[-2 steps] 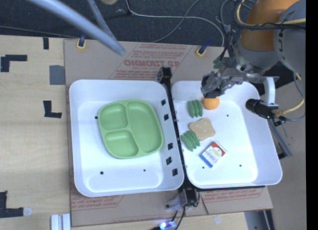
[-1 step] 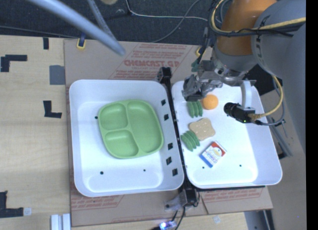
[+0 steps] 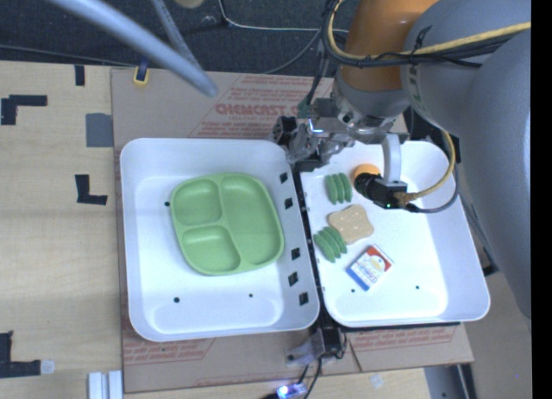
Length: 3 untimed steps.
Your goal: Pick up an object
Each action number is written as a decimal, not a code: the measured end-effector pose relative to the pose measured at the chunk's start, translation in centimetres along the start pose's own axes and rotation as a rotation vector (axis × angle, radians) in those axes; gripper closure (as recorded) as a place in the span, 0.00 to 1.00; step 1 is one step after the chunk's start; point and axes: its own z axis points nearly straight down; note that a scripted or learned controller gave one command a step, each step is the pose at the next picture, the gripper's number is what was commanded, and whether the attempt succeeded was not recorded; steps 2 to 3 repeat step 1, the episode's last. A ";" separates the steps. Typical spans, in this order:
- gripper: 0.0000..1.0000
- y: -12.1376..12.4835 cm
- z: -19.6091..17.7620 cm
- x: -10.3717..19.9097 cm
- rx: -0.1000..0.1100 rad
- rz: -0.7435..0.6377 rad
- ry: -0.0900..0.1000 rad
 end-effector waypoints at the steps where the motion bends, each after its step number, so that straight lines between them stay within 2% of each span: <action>1: 1.00 0.1 1.6 4.8 0.002 0.002 -0.001; 3: 1.00 0.1 1.6 4.8 0.002 0.002 -0.001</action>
